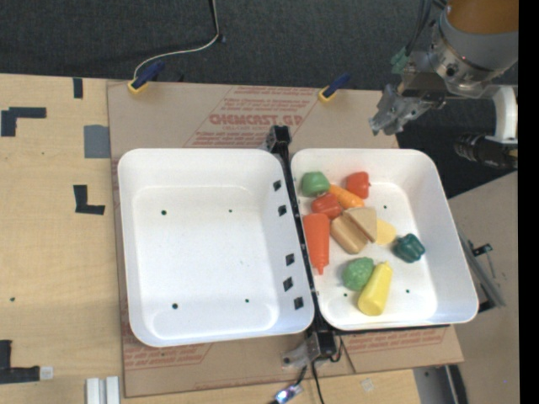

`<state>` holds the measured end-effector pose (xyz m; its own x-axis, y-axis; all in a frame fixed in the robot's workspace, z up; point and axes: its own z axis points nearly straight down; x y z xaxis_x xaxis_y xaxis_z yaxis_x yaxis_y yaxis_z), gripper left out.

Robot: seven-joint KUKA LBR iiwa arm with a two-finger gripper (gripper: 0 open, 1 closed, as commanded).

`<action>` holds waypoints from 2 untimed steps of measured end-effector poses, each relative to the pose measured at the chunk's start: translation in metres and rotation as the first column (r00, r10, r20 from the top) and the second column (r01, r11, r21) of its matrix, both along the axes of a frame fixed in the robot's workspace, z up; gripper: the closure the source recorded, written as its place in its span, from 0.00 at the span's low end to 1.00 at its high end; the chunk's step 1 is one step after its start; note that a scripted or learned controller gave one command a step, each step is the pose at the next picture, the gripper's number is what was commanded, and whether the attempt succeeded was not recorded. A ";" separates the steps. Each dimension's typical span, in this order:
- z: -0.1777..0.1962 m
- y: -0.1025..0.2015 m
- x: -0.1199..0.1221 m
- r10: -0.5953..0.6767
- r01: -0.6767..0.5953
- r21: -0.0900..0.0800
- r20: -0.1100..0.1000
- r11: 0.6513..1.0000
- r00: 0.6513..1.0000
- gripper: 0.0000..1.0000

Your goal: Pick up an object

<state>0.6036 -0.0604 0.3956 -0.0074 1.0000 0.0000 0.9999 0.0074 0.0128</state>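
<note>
The right bin (425, 175) holds several toy foods: a green round piece (314, 183), a red pepper (357, 183), an orange carrot (317, 241), a tan bread wedge (354, 230), a dark green pepper (409, 247), a light green piece (358, 272) and a yellow corn cob (376, 289). My gripper (389, 118) hangs above the bench just beyond the right bin's far edge, up and to the right of the red pepper. Nothing shows between its fingers.
The left bin (143, 183) lies beside the right one, joined by a black hinge strip (289, 225). Both rest on a cardboard sheet (244, 116) held by yellow and blue clamps (145, 76). A white cable (212, 15) runs across the dark backdrop.
</note>
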 end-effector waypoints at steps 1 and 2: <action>-0.104 -0.016 0.021 -0.008 0.008 -0.001 -0.018 1.000 1.000 1.00; -0.153 0.004 0.048 -0.005 0.005 -0.001 -0.016 1.000 1.000 1.00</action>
